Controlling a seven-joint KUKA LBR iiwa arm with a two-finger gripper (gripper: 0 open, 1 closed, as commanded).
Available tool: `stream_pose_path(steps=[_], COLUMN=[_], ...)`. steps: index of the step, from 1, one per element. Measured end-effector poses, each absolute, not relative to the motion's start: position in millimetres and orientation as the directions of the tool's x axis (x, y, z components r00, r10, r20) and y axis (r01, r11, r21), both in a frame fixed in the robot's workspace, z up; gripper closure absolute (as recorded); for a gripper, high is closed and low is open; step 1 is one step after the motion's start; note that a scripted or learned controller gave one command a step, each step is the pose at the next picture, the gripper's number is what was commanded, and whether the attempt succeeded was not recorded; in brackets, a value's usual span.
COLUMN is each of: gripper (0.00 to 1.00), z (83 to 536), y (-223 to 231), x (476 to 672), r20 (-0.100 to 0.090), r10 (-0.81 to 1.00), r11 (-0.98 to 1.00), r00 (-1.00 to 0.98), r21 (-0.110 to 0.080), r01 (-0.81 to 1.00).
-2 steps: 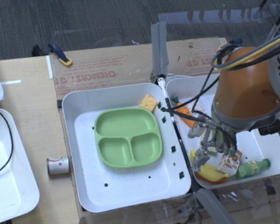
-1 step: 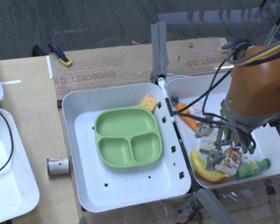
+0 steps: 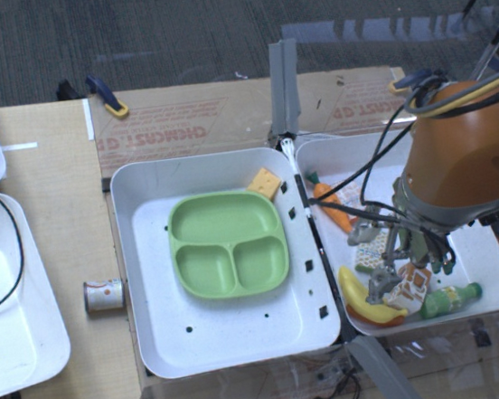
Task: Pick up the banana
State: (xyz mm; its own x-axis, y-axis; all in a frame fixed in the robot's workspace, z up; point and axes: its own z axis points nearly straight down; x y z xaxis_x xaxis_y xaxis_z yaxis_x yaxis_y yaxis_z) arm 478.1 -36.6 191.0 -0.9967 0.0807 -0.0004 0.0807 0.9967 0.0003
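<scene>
Several things crowd the banana (image 3: 365,299): a carton (image 3: 412,286) and a green bottle (image 3: 449,299) just beside it. With the tool (image 3: 402,261) hanging right above, grip unclear, I'd come down on the banana's bare middle.

My arm (image 3: 462,152) reaches in from the right, orange band uppermost, wrist bent down; the gripper (image 3: 396,270) seems to hang low.

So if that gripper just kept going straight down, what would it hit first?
Probably the banana in the right bin: the gripper hangs just above it, pointing down. Depth is hard to judge, so it might touch the packet beside it first.
</scene>
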Motion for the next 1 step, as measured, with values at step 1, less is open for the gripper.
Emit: stream_pose_path(steps=[1], gripper=[0.0], z=[191.0], y=[-36.6], x=[478.1], r20=[0.0], r10=[0.081], r11=[0.997], r00=[-0.997], r21=[0.0], r01=[0.081])
